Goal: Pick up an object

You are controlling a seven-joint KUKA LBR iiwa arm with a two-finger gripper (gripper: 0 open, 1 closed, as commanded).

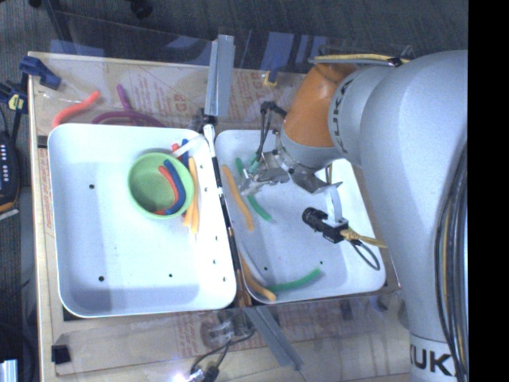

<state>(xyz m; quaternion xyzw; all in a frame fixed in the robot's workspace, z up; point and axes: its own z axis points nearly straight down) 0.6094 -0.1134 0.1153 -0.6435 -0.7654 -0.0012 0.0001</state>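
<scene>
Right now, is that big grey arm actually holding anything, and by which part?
It cannot be told. The gripper sits low in the right bin, over a green strip and an orange strip, but no object shows clearly between its tips.

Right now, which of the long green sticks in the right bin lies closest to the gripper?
The short straight green stick just below the gripper, beside the long orange stick. The curved green stick lies far off by the bin's lower wall.

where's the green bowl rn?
Green bowl sits in the left bin, upper right area near the divider, with orange and red sticks across it.
</scene>
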